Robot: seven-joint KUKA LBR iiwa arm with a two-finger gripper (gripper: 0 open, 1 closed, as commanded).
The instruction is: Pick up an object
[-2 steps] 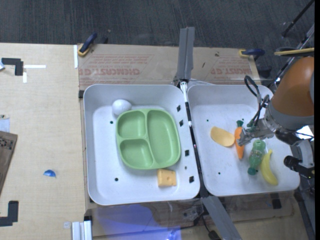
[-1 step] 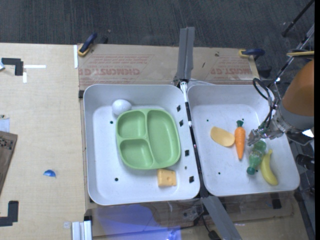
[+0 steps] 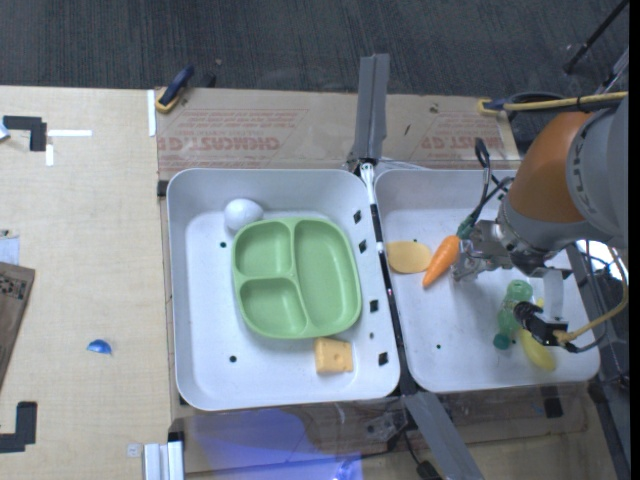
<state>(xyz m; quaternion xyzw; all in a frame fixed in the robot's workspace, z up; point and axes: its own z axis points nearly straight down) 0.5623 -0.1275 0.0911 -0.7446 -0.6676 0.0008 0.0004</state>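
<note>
Carrot [image 3: 441, 260] lies slanted on the floor of the right bin [image 3: 440, 363], its thick end toward the gripper [image 3: 466, 259] and its tip pointing down and away from it. The gripper sits right at that thick end, touching or all but touching it, but the wrist and cables crowd the spot, so I cannot tell whether the fingers are spread, closed, or have anything between them. Nothing shows the carrot clamped, so I would not call it held.

Just beyond the carrot, on the side away from the fingers, a flat yellow chip-like piece [image 3: 408, 257] rests against the bin's inner wall. Behind the gripper, under the arm, a green bottle-like toy [image 3: 515, 303] and a yellow piece [image 3: 538, 353] lie close together. The left bin [image 3: 195, 298] is well apart from the fingers and holds a green divided plate [image 3: 297, 276], a white ball [image 3: 242, 211] at the plate's far corner, and a tan block [image 3: 334, 355] below the plate.

The carrot looks like the likeliest target. The risks as I judge them: the gripper meets it at one end rather than across the middle, so a closing pinch could squirt the tapered, smooth body out sideways or push it into the yellow piece. A grip that far from the balance point could also let the carrot swing down and slip free on the lift. The slant of the carrot against the finger line adds to that.
</note>
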